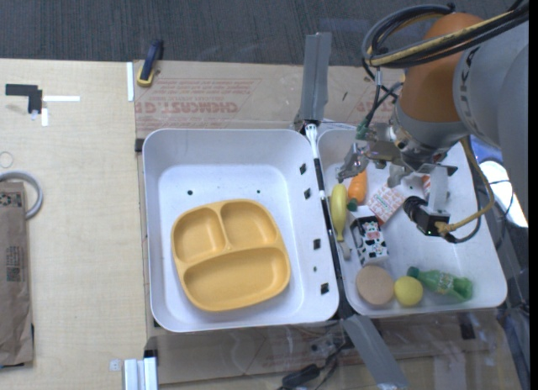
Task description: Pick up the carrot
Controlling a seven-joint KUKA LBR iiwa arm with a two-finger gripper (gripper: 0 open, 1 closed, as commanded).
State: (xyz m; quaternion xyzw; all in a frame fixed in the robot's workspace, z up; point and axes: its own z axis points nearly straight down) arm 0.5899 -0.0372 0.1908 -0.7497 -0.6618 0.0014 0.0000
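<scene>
Carrot (358, 188) top behind the wrist

Orange carrot (358, 187), yellow banana (338, 207) at its eight o'clock, black-and-white cow-patterned carton (370, 240), yellow lemon (408, 291), green bottle (443, 282), yellow divided plate (230, 253), white bins (160, 237).
</scene>
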